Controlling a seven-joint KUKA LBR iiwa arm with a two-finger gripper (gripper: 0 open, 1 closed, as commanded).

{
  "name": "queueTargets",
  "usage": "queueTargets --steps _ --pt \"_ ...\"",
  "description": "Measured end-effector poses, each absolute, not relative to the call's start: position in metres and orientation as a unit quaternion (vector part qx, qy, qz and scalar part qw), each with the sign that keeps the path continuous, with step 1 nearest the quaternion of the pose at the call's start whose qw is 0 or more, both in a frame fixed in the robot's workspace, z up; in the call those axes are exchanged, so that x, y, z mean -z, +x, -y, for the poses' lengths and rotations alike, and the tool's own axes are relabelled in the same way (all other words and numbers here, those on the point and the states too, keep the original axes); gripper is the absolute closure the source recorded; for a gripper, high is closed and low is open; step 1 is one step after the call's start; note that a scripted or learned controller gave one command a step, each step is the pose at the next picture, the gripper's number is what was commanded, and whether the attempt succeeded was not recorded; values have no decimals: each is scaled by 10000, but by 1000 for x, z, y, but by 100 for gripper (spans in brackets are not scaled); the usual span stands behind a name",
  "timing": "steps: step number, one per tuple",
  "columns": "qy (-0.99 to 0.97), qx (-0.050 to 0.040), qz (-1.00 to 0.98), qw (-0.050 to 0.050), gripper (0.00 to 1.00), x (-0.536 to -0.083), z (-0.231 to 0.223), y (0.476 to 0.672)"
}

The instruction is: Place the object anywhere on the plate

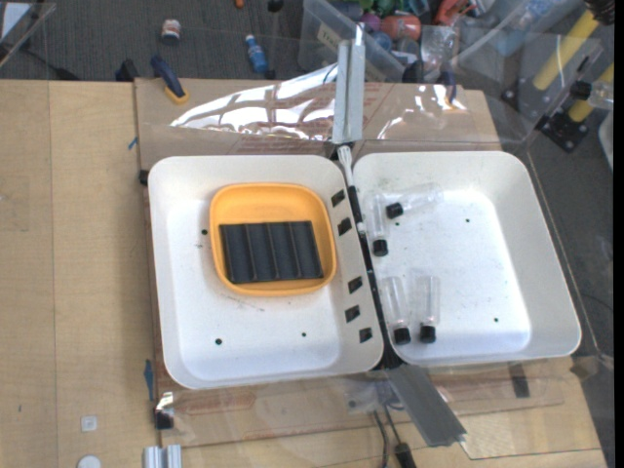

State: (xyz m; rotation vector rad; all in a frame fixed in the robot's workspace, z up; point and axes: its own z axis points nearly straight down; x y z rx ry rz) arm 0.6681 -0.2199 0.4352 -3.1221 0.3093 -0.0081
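An orange square plate [268,196] with rounded corners lies in the left white bin [185,300], slightly left of the bin's middle. A black ribbed rectangular object [271,252] rests flat on the plate and covers most of its floor. Its long side runs left to right and it stays inside the plate's rim.
The right white bin [507,261] holds several clear tubes with black caps: one [408,205] near the back left, two [412,305] side by side near the front left. Black clips [353,283] line the wall between the bins. A clear tub of toys [419,13] stands behind the bench.
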Motion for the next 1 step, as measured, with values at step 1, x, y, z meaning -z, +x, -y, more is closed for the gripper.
queueTargets --steps 1 --pt "-9953 22 -972 23 100 -435 219 668"
